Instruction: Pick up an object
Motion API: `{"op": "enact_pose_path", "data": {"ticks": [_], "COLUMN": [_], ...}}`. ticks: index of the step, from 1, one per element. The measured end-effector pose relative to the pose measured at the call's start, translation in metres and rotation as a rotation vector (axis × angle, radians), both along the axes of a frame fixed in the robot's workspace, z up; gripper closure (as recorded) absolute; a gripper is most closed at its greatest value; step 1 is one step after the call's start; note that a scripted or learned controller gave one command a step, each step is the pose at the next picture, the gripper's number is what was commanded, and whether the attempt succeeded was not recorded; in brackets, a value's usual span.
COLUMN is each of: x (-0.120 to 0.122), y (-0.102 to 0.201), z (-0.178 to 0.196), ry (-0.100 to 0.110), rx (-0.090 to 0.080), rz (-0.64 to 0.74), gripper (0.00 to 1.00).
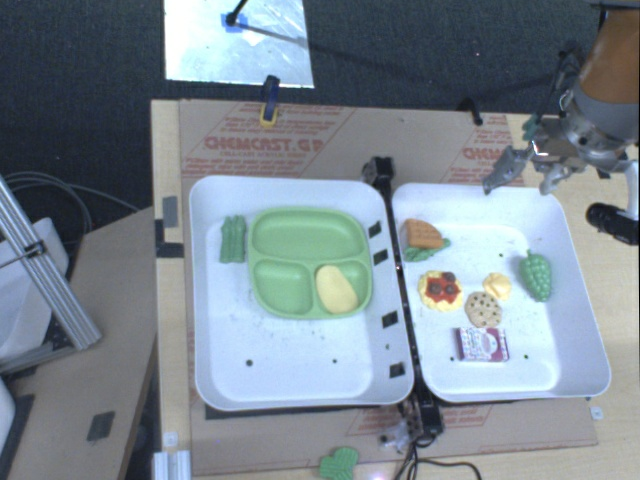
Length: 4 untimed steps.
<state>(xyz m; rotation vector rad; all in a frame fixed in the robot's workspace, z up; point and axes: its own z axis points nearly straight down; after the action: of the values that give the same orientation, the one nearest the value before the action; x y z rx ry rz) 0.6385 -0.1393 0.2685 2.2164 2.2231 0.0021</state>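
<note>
Camera view has the grey two-finger gripper (527, 172) hovering over the right white bin's (575, 258) far rim, fingers spread and holding nothing. Nearest below lies the green plastic grape bunch (537, 275), well apart from the fingertips; the orange-brown toy sandwich (422, 235) sits further left.

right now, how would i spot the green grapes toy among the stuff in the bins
Look at the right bin of the two white ones. The grapes lie near its right wall, beside a small yellow piece and above the cookie. It is the one all-green, bumpy cluster in that bin.
</note>
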Motion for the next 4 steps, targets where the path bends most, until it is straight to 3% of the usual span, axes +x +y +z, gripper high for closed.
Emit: {"op": "enact_pose_path", "data": {"ticks": [1,2,3,4], "x": [-0.031,-0.075,-0.090,-0.073], "y": [-0.027,-0.012,0.000,-0.063], "z": [-0.169,-0.182,-0.026,-0.164], "ry": [0.017,-0.006,-0.016,-0.002], "rx": [0.003,-0.002,-0.003,-0.003], "rz": [-0.005,-0.005,0.002,0.000], "gripper": [0.00,0.00,0.00,0.00]}}
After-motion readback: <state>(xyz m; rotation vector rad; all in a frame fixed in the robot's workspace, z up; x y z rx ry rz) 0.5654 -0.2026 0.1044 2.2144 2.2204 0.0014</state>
